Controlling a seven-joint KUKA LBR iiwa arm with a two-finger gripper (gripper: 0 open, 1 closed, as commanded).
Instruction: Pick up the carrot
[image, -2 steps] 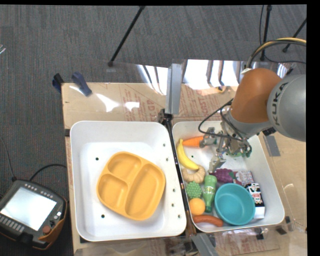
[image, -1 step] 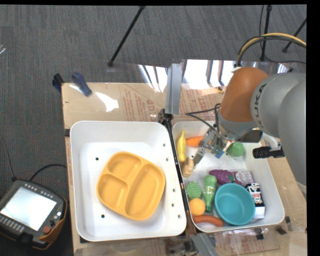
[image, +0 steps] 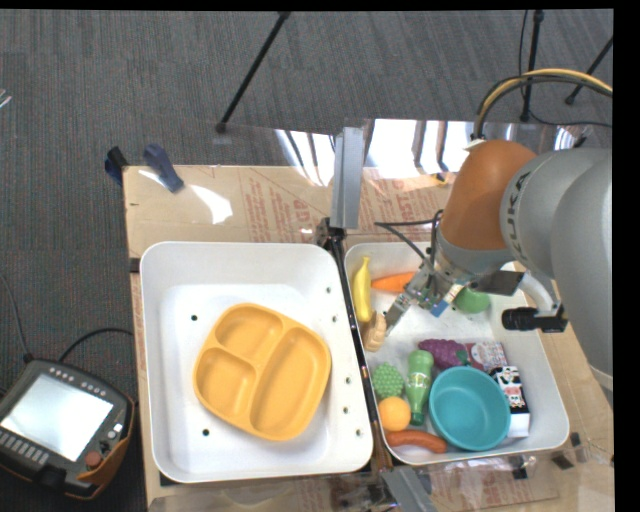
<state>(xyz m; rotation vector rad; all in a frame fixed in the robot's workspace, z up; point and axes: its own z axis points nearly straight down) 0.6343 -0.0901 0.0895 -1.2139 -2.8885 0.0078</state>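
In the camera view, the carrot (image: 392, 283) is lying at the upper left of the right bin (image: 556, 400), just beside the banana (image: 362, 287). The gripper (image: 408, 302) is being held just below it, fingers spread, nothing pinched. The banana risks being nudged or caught instead.

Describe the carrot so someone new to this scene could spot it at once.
Look in the right-hand white bin, at its far end, under the arm's orange band. The carrot lies there, a small orange cone lying crosswise, just right of the upright yellow banana and beside the gripper. The round orange fruit sits at the near end by the teal bowl.
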